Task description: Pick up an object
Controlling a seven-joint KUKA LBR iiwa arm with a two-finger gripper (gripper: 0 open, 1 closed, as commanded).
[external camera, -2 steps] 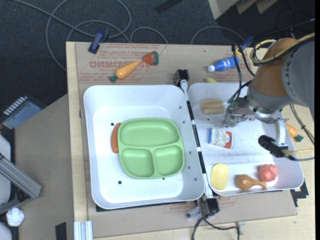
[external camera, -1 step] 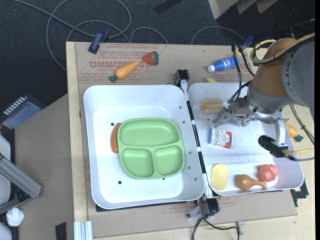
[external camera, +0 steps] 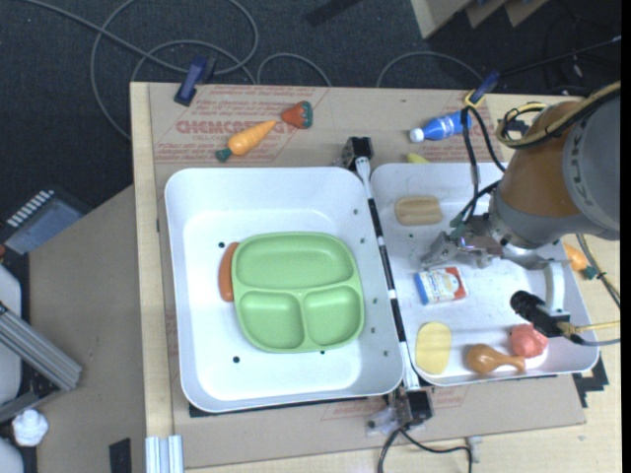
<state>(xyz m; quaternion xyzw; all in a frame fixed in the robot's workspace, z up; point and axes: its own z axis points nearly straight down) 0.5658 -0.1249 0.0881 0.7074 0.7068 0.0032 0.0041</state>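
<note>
A: How far along is the pick?

B: By my reading, nothing is lifted yet. The grey metal two-finger gripper (external camera: 455, 247) sits low in the shallow white right bin (external camera: 493, 308), just above the small white carton with a blue and red label (external camera: 440, 285), which lies flat on the bin floor. Whether the gripper is released or clenched, I cannot tell; the wrist hides it.

A: So what is left?

B: Probably the whole grasp and the lift. The carton looks like the nearest target.

A: Any room to move?

B: Some. The tan oval bread roll (external camera: 418, 210) lies near the far wall, and the yellow oval piece (external camera: 433, 347), the orange-brown curved piece (external camera: 490, 360) and the pink lump (external camera: 527, 341) sit along the near rim. The divider with the shallow white left bin (external camera: 197, 294), which holds 1 green 3-compartment plastic tray (external camera: 296, 290), runs close on the carton's left.
</note>
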